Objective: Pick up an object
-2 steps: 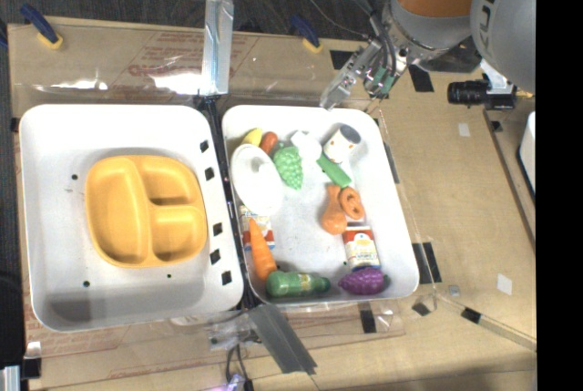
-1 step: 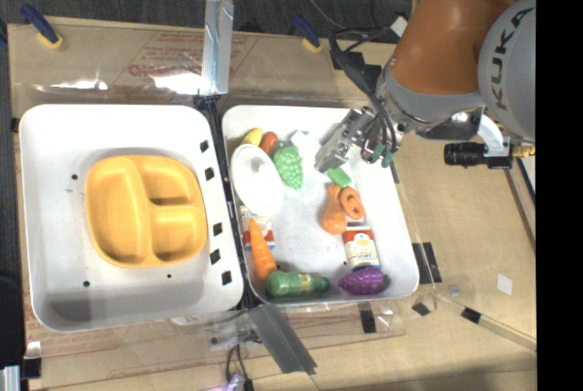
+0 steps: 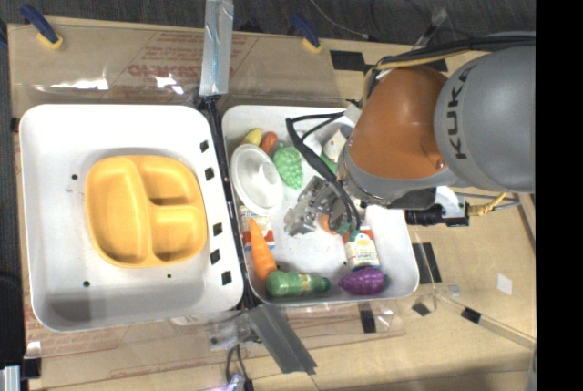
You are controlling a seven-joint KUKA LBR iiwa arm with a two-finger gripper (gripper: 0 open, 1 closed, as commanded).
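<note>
My gripper [image 3: 314, 211] hangs low over the middle of the right bin [image 3: 398, 245], under the arm's orange band. Something small and orange shows close by its fingers, but whether it is held is unclear. Around it lie a white bowl [image 3: 256, 178], a green bumpy fruit [image 3: 289, 166], a carrot [image 3: 261, 254], a green cucumber-like toy [image 3: 296, 284], purple grapes [image 3: 363, 281] and a small bottle [image 3: 362, 250]. A yellow and a red piece [image 3: 260, 140] sit at the bin's far left corner.
The left bin [image 3: 55, 225] holds a yellow divided tray [image 3: 146, 209]. A black divider runs between the two bins. The arm's body covers the right bin's far right part. Cables trail over the bench behind.
</note>
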